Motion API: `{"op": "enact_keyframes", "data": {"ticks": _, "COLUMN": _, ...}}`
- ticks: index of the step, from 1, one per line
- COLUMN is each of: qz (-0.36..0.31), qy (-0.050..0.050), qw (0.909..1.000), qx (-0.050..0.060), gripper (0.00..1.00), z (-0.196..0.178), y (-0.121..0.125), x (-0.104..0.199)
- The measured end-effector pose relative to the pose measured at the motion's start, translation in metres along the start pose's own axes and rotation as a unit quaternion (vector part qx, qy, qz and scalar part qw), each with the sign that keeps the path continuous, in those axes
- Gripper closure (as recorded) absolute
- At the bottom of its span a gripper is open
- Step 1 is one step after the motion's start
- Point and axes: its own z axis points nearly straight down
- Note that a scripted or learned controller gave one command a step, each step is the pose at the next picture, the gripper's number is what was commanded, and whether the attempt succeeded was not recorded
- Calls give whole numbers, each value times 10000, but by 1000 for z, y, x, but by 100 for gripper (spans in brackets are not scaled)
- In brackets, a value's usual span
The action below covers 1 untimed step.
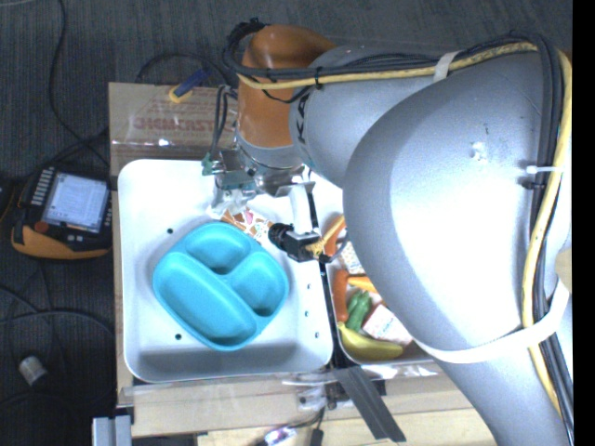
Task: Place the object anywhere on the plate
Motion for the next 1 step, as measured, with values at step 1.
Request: {"op": "enact_keyframes", "data": {"ticks": 1, "qz": -701, "qy": 18, "qw": 9975, "qx": -118, "gripper": 100, "z": 59, "y": -19, "x": 69}}
